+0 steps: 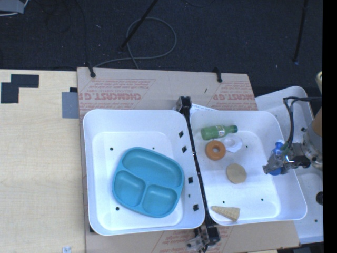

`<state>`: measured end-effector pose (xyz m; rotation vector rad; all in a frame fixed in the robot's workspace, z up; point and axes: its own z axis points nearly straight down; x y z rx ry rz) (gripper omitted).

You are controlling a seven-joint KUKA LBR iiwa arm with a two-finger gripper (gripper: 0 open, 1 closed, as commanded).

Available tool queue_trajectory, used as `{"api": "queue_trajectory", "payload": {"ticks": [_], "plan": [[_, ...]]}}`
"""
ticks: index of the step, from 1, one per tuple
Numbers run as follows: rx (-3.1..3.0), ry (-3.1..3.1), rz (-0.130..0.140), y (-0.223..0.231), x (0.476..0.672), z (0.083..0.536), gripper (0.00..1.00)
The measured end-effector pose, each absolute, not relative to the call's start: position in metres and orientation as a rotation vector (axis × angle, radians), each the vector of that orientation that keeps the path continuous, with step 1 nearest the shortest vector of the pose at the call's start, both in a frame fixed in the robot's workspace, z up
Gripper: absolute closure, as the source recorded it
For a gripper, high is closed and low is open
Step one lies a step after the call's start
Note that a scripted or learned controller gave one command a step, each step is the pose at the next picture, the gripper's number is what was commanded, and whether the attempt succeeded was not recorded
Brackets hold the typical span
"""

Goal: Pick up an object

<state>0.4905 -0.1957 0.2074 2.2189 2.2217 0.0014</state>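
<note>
— In the left bin (100,121)?
— Just a blue divided tray (148,181), flat, filling most of the floor.
— And the right bin (263,121)?
— Green bottle (218,132) lying on its side near the back wall; orange ring (215,151) just below it, beside something small and pale (231,143); tan round piece (236,173) nearer the middle; cone-shaped wedge (226,212) by the front rim.
— Claw (276,164)?
— Over the right bin's right side, well apart from the items. Open or closed: cannot tell. Nothing seen gripped.
— Around?
— Cardboard sheet (158,91) under the bins on the desk (37,167), cables (152,36) behind.
</note>
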Motion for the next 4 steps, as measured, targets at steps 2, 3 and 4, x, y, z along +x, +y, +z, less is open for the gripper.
{"api": "queue_trajectory", "payload": {"ticks": [2, 3, 4], "plan": [[2.217, 2.231, 0.001, -0.081, 0.491, 0.223, 1.0], [2.22, 2.231, -0.002, -0.025, 0.487, 0.213, 1.0], [2.218, 2.231, -0.002, 0.033, 0.49, 0.224, 1.0]]}}
